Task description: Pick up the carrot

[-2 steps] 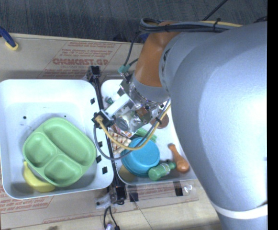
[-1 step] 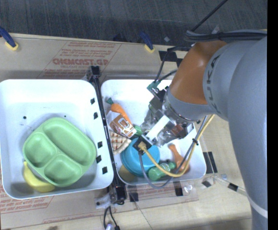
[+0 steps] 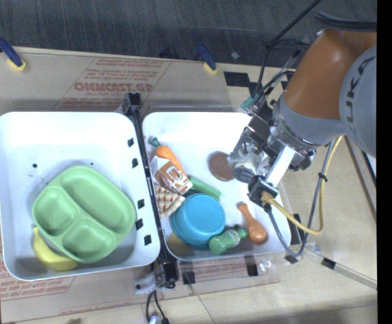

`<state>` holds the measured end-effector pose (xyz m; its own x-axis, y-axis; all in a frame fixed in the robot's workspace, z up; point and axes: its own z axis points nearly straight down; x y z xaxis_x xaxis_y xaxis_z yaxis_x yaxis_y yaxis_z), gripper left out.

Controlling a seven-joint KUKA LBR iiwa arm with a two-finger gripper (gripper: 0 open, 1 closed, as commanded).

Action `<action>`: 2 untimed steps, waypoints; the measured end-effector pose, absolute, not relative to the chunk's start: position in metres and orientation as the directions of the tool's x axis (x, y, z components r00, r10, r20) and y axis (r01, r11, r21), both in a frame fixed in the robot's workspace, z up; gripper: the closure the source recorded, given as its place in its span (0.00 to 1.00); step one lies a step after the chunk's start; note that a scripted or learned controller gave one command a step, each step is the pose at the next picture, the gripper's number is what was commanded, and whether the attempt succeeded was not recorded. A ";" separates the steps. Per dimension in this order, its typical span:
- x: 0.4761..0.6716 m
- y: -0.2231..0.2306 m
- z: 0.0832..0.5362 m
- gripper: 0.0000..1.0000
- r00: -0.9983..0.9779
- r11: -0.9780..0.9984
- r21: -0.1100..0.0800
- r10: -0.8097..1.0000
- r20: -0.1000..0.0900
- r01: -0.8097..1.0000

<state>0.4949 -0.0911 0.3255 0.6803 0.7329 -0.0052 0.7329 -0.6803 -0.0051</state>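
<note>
The arm (image 3: 330,79) is reaching in from the right and hanging over the right bin (image 3: 202,123), its orange band high above the wrist. The left bin (image 3: 13,181) is holding a green divided plate (image 3: 84,211) with a yellow thing (image 3: 47,255) tucking under its near edge. In the right bin a blue bowl (image 3: 197,220) is sitting near the front, with a green bottle (image 3: 227,240) lying just beside it and an orange-brown drumstick-shaped toy (image 3: 252,224) off to its right. A brown disc (image 3: 219,166) is lying further back, just beside the gripper (image 3: 249,171).

The gripper is hovering over the right half of that bin, near the disc; whether it is spread wide or closed cannot be told from this slant, and nothing is showing within its grasp.

The carrot (image 3: 169,156) is lying at the bin's left side, close to the divider, its green top pointing towards the back, just above a small snack packet (image 3: 172,177). It is resting untouched and well apart from the gripper.

So the pick appears not yet begun: the gripper would need to travel left, descend and close on the carrot.
</note>
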 end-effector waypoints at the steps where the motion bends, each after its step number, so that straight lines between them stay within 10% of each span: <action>1: 0.495 -0.091 0.325 0.00 0.680 -0.680 -0.006 0.733 -0.006 0.733; 2: 0.475 -0.165 0.245 0.00 0.471 -0.471 -0.012 0.882 -0.005 0.882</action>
<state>0.4749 -0.1651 0.2453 0.4706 0.8823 -0.0048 0.8822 -0.4706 -0.0124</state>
